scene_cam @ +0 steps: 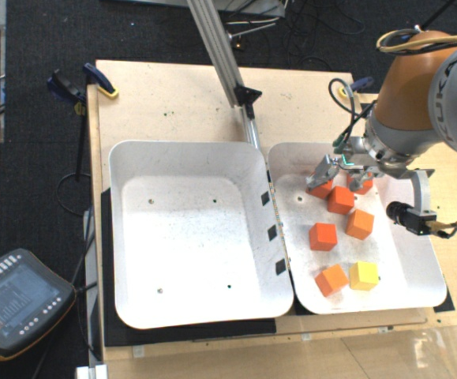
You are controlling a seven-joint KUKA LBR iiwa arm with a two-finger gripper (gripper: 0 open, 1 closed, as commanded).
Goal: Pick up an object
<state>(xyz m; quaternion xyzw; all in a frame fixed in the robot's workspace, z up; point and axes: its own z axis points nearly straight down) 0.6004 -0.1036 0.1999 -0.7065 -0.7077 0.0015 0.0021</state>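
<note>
Bench: pale board [181, 101] on dark floor; handheld control unit [15, 302] lower left.
Left bin [133, 172]: white, shallow, rounded corners.
Right bin [417, 279]: six blocks, orange ones [323, 236] and one yellow [364, 275].
Gripper [340, 172]: low over the bin's far end, among the blocks there.
Unclear: finger opening and any hold, cannot tell.
Arm [417, 93]: cut off at right edge.

Pale bench [181, 101] bears two white bins: left bin [125, 235], right bin [417, 279], side by side.

High slanted overhead, both bins [189, 160]
</note>
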